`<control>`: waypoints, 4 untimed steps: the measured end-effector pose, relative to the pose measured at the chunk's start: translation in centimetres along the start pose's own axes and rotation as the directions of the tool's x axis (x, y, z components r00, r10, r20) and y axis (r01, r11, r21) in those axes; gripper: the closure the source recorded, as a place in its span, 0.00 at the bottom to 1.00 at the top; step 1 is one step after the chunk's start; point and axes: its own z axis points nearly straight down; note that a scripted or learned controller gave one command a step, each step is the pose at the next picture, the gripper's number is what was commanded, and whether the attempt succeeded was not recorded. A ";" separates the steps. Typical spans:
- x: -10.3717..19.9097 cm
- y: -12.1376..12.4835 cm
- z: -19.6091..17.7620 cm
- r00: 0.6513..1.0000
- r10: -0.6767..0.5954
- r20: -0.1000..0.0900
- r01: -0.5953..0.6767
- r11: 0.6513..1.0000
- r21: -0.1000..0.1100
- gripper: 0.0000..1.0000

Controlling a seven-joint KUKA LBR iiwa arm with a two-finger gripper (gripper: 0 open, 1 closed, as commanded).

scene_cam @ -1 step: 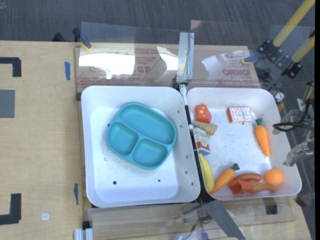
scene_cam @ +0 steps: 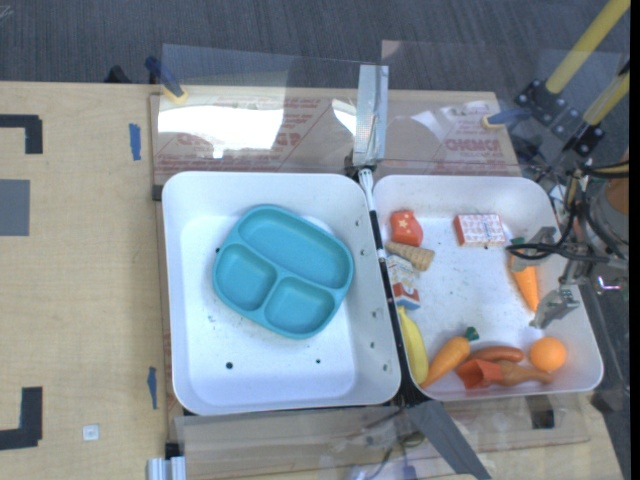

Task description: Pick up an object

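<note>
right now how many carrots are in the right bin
2: one carrot lies near the right wall beside the pincer; another carrot lies at the front by the banana. Others may be hidden.

A robotics lab; taped bench, two white bins, grey carpet.

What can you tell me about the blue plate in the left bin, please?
The blue plate is a rounded, divided tray that looks like smooth plastic in turquoise. It has three compartments: one long one along the far side and two smaller ones on the near side. All three look bare. It lies flat and right side up, turned at a slant, near the middle of the left bin, touching only the bin floor.
</note>
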 end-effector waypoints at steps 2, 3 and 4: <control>-2.4 -1.4 6.6 0.998 -0.062 0.031 0.061 0.998 0.012 1.00; -6.5 9.8 -1.1 0.997 0.071 0.021 -0.071 0.997 0.000 1.00; -7.4 3.6 5.6 0.955 -0.297 0.006 0.297 0.955 0.005 1.00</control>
